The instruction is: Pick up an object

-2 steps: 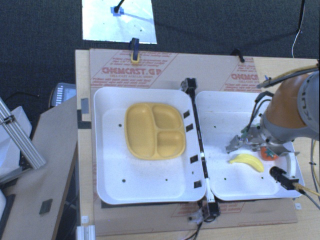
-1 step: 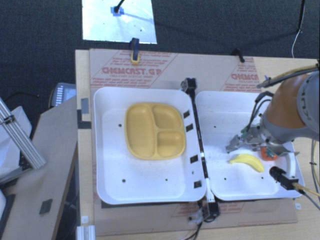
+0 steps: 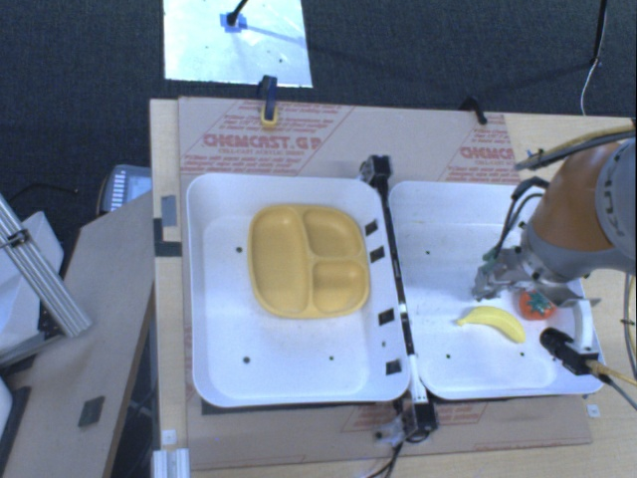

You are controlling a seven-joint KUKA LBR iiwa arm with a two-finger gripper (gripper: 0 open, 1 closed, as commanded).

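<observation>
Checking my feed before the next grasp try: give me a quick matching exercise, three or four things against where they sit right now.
Things:
1. yellow divided tray
2. banana
3. small orange object
4. gripper

Places:
A. in the right bin, just above the banana's left end
B. in the left bin, near its middle
C. on the right bin's floor, toward its front
D. in the right bin, close by the banana's right end, partly under the arm

Pairs: 1-B, 2-C, 3-D, 4-A
</observation>
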